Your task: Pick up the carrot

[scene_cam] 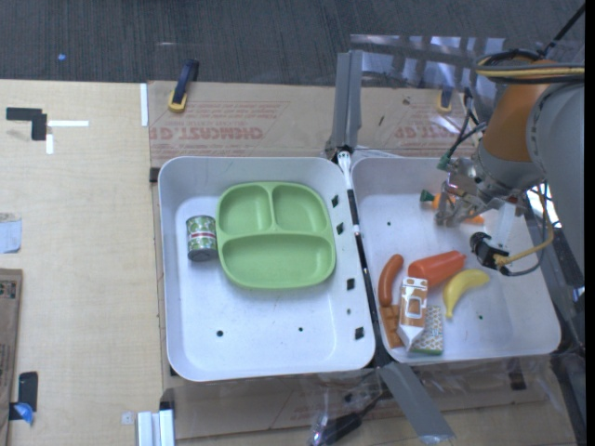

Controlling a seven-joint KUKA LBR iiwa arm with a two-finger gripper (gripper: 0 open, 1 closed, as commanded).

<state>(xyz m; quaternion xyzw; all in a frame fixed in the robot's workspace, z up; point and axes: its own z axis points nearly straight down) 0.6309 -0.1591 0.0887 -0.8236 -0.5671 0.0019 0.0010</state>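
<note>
The carrot (474, 217) lies near the back of the right bin (521, 337). It is orange, with what looks like its green end (427, 195) poking out to the left. My gripper (452, 210) hangs straight over the carrot and hides its middle. I cannot make out whether it touches the carrot. The grey arm with its orange band (513, 124) comes in from the upper right.
In front of the gripper lie an orange-red tapered piece (435, 266), a red sausage (390, 279), a banana (463, 290), a small carton (412, 302) and a packet (429, 334). The left bin (186, 342) holds a green divided plate (276, 235) and a small can (201, 238).
</note>
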